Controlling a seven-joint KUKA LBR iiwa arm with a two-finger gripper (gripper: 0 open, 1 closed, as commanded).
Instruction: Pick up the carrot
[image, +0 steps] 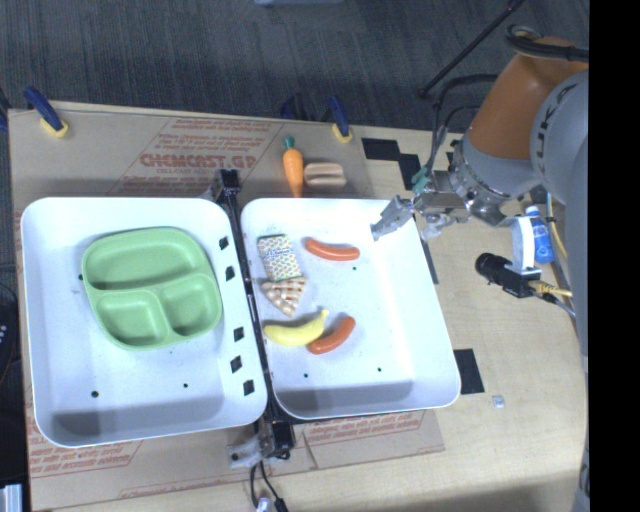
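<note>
The carrot (292, 168), orange with a green top, lies on the cardboard just behind the right bin (420, 330), outside it and next to a small hot dog bun toy (324, 176). My gripper (402, 216) hovers over the far right corner of the right bin, roughly a hand's width to the right of the carrot and a little nearer the camera. Nothing shows in its grasp.
The right bin holds two red sausages (331, 250) (331, 335), a banana (296, 330), a waffle cone piece (284, 292) and a chequered block (280, 257). A green divided plate (152, 285) lies in the left bin (50, 390). Blue clamps (46, 112) hold the cardboard's far edge.
</note>
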